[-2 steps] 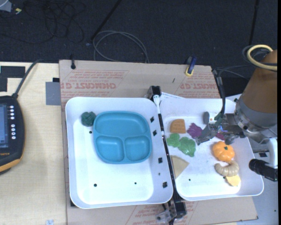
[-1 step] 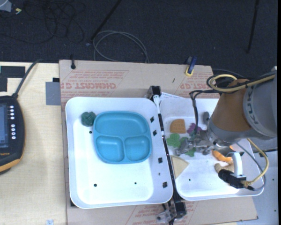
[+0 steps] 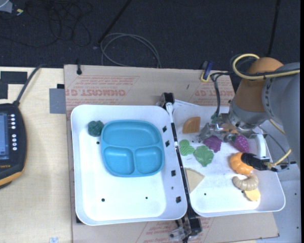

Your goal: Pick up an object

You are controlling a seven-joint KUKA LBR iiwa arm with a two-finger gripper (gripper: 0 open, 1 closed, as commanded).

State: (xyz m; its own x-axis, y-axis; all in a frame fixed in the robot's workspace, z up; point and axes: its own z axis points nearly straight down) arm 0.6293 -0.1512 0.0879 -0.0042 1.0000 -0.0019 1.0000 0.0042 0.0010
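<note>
My gripper (image 3: 211, 131) hangs low over the upper middle of the right bin (image 3: 273, 202), at the end of the grey arm with its orange band (image 3: 253, 87). Directly below and touching or nearly touching it lies a purple grape-like piece (image 3: 213, 144). A second purple piece (image 3: 241, 144) lies to its right. An orange wedge (image 3: 191, 124) sits to the gripper's left. Two green leafy pieces (image 3: 186, 148) (image 3: 204, 156) lie just in front of it.
An orange piece (image 3: 240, 164), a beige and yellow piece (image 3: 247, 184) and a tan triangle (image 3: 193, 178) also lie in the right bin. The left bin (image 3: 86, 196) holds a blue divided plate (image 3: 131, 148) and a dark green ball (image 3: 95, 128). A teach pendant (image 3: 2, 143) lies far left.
</note>
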